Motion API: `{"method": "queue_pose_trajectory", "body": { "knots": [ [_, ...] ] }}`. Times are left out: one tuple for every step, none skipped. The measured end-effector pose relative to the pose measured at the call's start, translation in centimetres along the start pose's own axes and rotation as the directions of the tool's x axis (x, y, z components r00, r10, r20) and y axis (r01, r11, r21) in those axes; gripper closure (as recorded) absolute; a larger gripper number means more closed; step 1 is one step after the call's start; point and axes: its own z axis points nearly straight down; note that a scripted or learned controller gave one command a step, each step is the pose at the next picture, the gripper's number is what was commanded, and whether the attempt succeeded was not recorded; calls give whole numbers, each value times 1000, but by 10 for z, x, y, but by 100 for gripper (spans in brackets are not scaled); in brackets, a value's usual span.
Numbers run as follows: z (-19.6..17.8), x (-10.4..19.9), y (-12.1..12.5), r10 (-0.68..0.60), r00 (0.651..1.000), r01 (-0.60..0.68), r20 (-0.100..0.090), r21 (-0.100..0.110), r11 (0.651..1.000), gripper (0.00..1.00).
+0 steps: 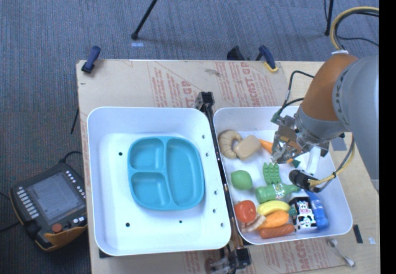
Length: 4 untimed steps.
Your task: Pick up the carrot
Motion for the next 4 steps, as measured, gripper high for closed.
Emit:
{"method": "queue_pose_trajectory", "body": {
  "knots": [
    [0,0,0,0,1000,0,0,0,1000,0],
    [-9,1,-1,-4,1000,4,0,5,1000,100],
    [-8,1,-1,-4,1000,4,0,5,1000,0],
    [-17,1,-1,-8,1000,8,-1,10,1000,100]
  ]
}}
